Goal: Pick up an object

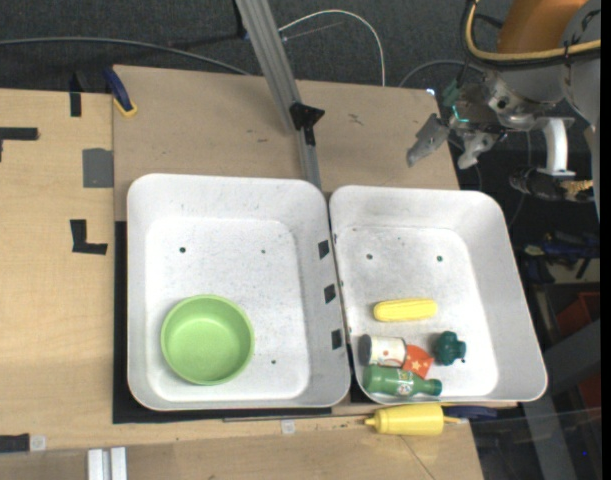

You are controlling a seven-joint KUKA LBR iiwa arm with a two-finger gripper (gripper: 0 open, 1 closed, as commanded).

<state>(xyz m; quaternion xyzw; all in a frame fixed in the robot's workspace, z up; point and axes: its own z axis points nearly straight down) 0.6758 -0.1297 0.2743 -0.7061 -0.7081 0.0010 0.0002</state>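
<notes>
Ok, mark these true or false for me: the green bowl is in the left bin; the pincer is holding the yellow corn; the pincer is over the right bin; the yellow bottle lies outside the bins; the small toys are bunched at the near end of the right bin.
1. The green bowl is in the left bin: true.
2. The pincer holds the yellow corn: false; the corn lies in the right bin.
3. The pincer is over the right bin: false; it hangs beyond its far edge.
4. The yellow bottle lies outside the bins: true.
5. Toys bunched at the near end: true.
</notes>
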